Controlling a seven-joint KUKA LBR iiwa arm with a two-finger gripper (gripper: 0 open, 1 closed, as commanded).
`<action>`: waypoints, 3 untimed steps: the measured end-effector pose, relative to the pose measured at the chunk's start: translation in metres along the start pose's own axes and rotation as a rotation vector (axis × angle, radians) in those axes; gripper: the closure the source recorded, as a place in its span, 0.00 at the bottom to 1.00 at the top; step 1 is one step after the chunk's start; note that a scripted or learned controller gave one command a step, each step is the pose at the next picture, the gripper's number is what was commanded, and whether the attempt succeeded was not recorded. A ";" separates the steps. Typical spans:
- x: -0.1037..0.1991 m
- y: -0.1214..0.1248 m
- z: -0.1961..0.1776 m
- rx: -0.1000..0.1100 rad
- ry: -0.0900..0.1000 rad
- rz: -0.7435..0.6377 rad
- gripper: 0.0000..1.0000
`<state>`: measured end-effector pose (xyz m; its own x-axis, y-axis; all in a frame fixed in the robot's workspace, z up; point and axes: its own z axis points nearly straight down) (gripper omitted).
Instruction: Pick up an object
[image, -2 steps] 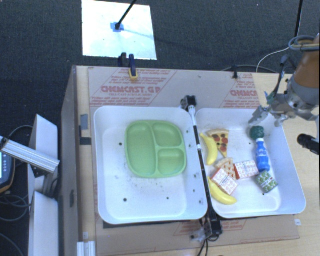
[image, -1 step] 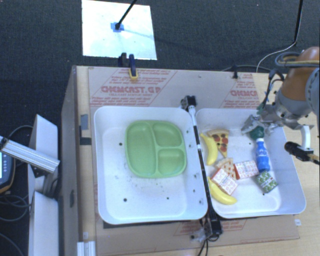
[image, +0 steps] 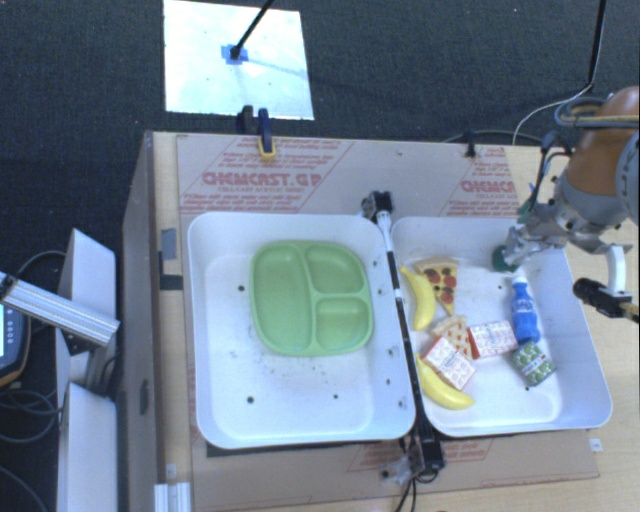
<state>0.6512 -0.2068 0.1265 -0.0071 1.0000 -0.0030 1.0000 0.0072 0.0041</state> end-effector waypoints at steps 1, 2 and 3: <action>0.000 0.000 0.000 0.000 0.000 -0.001 0.00; 0.002 0.018 0.042 0.005 0.004 0.001 0.00; 0.001 0.019 0.031 0.000 0.000 -0.002 1.00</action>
<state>0.6703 -0.2057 0.0958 -0.0093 1.0000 -0.0027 0.9999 0.0093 0.0045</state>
